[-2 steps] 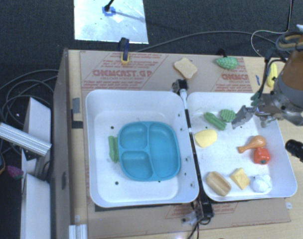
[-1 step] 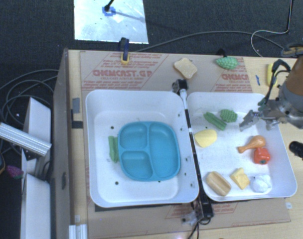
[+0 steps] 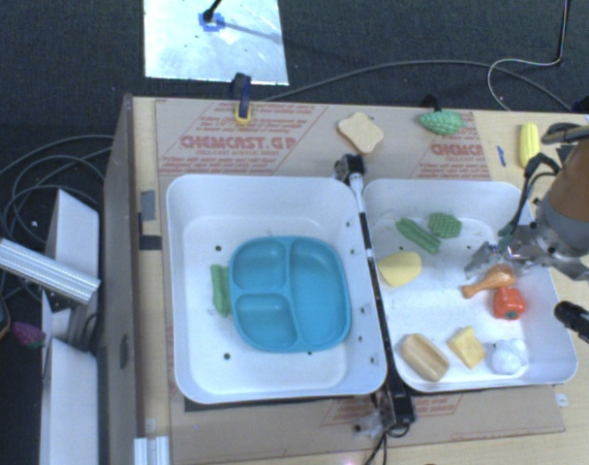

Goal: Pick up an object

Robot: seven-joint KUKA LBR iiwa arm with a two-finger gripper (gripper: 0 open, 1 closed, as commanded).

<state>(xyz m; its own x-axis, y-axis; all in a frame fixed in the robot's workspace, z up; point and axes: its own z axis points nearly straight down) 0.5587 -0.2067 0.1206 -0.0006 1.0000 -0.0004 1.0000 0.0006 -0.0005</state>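
We see the arm [image 3: 575,197] reaching in from the right, its gripper [image 3: 495,255] low over the right bin [image 3: 469,194], just above the chicken drumstick [image 3: 490,281]; whether the fingers are apart or together we cannot tell. A red pepper [image 3: 509,302] lies beside the drumstick. The left bin [image 3: 265,197] holds a blue divided plate [image 3: 290,293] and a green bean pod [image 3: 220,290]. Both bins rest on a cardboard-covered bench [image 3: 275,139]; cables trail over the dark floor [image 3: 52,56].

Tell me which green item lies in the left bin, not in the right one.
The long green bean pod, beside the blue tray's left edge. The other green pieces lie in the right bin.
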